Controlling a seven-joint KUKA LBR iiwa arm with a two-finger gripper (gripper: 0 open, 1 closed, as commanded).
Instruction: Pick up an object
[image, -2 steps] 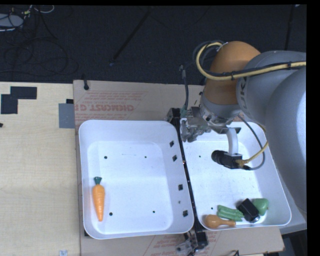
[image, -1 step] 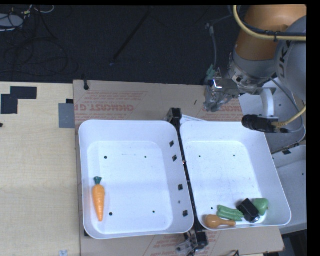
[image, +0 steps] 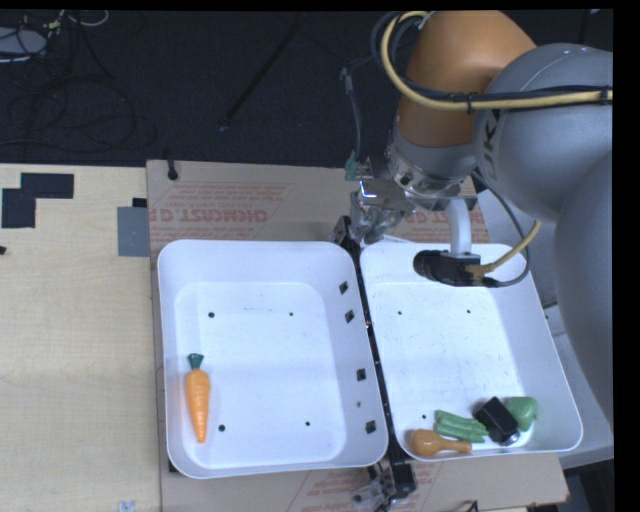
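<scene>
- Grey arm with an orange band above the wrist, yellow and black cables looped around it; reaches in from the right and fills the far right part of the scene, over the far edge of the right bin.
- Pale wooden bench top, on the left, with black and grey patches at its far side.
- Brown cardboard sheet with red print, lying under both bins; it shows beyond their far edges and again at the near edge.
- White left bin, shallow, with rounded corners, touching the right bin along a row of black clips.
- White right bin, same kind; a black fitting on a cable hangs from the arm above its far side.
- Metal gripper, at the far end of the seam between the two bins, pointing down, well apart from every loose object; whether it is spread or closed cannot be told, and nothing is seen in its grasp.
- Orange carrot with a green top, lying lengthwise at the near left of the left bin, close to the left wall, top pointing far.
- Green bean pod, near right corner of the right bin, touching the black block.
- Black block, tilted, between the pod and the green piece.
- Green piece, against the right wall, partly behind the block; its kind is unclear.
- Tan pear-shaped piece, at the near wall, just beside the pod.
</scene>
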